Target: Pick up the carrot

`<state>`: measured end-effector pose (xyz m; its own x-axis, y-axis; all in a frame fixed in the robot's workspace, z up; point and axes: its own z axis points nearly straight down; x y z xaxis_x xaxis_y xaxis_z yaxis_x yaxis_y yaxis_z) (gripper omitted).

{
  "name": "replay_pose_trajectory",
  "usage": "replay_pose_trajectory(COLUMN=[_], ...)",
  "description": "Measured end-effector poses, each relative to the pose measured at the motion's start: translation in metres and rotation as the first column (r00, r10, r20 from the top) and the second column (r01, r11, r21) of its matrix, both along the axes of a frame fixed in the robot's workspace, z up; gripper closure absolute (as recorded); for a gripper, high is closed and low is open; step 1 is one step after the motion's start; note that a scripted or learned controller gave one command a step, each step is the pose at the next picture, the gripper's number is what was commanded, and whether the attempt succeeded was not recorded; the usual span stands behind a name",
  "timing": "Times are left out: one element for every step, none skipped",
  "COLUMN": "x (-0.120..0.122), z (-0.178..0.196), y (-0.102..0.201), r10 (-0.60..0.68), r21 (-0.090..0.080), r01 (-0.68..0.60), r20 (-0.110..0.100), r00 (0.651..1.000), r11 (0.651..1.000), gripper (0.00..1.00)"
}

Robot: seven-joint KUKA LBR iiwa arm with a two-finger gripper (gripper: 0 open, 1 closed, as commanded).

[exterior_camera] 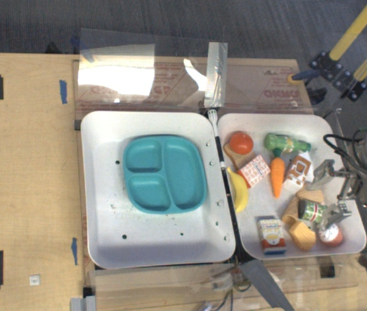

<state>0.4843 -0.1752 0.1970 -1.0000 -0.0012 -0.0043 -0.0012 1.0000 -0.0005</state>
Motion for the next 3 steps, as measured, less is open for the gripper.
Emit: replay_pose_trajectory(x=[0.002,0.061,0.069], z=[-0.091,-0.101,-0.087], y=[0.079,0.052,0.052], r10=[-0.046,-0.289,-0.287], r21=[0.003,0.005,0.005], r01=[0.046,0.289,0.287], r20=[0.006,0.006,0.038], r00=[0.999,0.957,0.957], r11=[0.999,0.957,0.958], gripper=[0.00,0.00,1.00])
